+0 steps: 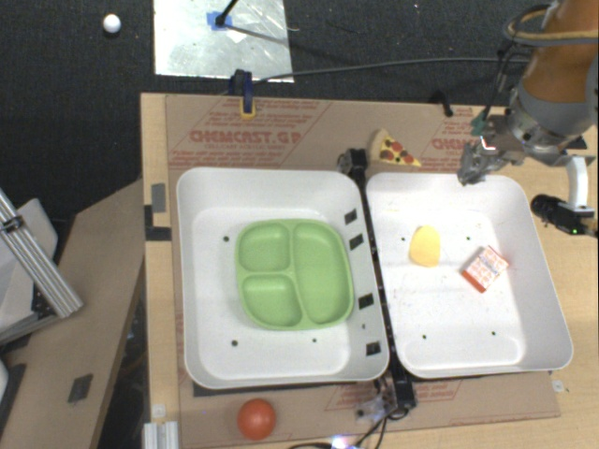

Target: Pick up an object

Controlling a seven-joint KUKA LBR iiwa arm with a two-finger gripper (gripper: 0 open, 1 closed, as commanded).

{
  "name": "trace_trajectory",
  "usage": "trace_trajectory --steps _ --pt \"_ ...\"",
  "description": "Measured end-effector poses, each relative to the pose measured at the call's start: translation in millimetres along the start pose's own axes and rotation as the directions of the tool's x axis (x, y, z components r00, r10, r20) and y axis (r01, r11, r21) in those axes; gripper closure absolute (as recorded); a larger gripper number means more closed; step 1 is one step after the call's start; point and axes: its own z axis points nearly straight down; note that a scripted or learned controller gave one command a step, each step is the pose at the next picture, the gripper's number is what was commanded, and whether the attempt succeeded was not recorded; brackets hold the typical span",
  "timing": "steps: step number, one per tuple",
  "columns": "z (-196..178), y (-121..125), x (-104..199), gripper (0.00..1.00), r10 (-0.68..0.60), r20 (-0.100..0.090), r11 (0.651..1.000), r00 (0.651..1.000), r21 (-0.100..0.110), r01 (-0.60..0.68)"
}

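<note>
In the right bin (524, 344) lie a small yellow rounded object (425, 246) and, to its right, a red and white box (484, 268). My gripper (471, 173) hangs at the far edge of the right bin, up and to the right of the yellow object, and nothing shows between its fingers. The left bin (201, 344) holds a green divided plate (294, 273).
A toy pizza slice (394, 150) lies on the cardboard behind the bins. An orange ball (256, 418) sits in front of the left bin. A blue clamp (243, 92) and a sheet of foil (223, 26) are at the back, and a metal frame (33, 260) stands at the left.
</note>
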Motion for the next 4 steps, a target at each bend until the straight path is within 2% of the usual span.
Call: trace_trajectory --steps 2,3,4 --pt "8 -18 98 1.00 0.000 -0.001 1.000 1.000 0.003 0.000" --pt "16 -13 141 1.00 0.001 -0.001 1.000 1.000 0.002 -0.001" --pt "12 -21 191 1.00 -0.003 -0.002 1.000 1.000 0.002 0.003"
